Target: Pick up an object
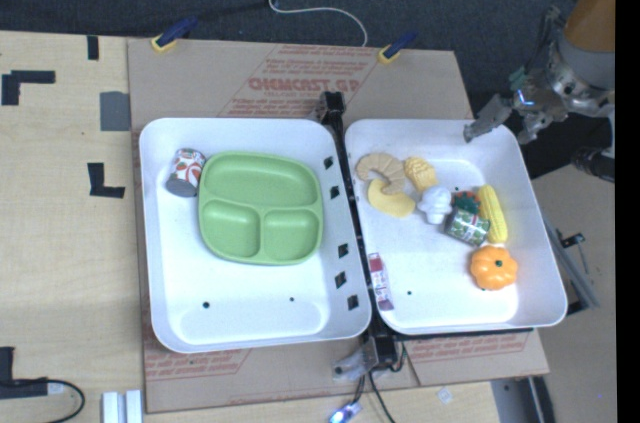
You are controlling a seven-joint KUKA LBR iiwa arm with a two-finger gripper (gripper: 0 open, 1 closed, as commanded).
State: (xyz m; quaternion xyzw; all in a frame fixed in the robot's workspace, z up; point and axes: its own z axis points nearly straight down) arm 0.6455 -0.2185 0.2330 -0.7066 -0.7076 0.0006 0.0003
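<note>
Two white bins sit side by side on the cardboard-covered bench, and my arm (590, 21) comes in from the upper right, its orange band cut off at the frame edge, with the wrist bent down and leftward toward the far right corner of the right bin (530, 306). My gripper (487, 123) hangs just above that bin's far rim, near the corner, well apart from everything lying inside; nothing is between its tips, and whether they stand released or clenched I cannot tell, since the end is small, dark and blurred against the rim. The things I could pick lie in the upper half of the right bin: a tan croissant-like toy (378, 168), a yellow banana-like piece (391, 201) just below it, a small golden bread-like piece (420, 173), a white lumpy toy (436, 204), a green can (465, 222) lying on its side with a yellow corn cob (493, 212) against it, and an orange pumpkin (493, 268) nearer the front. In the left bin (250, 321) rests a green divided plate (261, 207), with a small red-and-grey can (185, 173) beside its left edge, its label too blurred to read.
</note>
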